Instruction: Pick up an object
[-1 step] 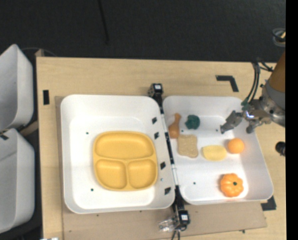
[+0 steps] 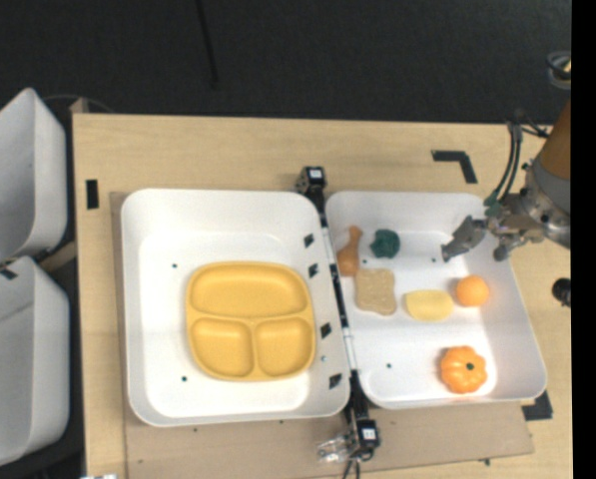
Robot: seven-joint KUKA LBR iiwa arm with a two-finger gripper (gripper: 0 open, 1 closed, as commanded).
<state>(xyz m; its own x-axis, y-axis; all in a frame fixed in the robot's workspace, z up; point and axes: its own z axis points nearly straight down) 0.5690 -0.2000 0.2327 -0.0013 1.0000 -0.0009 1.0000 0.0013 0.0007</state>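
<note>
A pale wooden surface [image 2: 228, 153] fills the middle, with black corner marks [image 2: 455, 163] toward two o'clock. Beyond it, at twelve o'clock, lies dark floor [image 2: 278, 38]. At nine o'clock two white moulded shapes [image 2: 13, 267] stand beside the surface's edge. Light is even.

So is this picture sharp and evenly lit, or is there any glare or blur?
Camera view: lighting even, with soft shadows; the two-finger gripper looks slightly blurred; the round orange pumpkin and divided yellow plastic tray are fairly crisp; white bins bright, no harsh glare.
</note>
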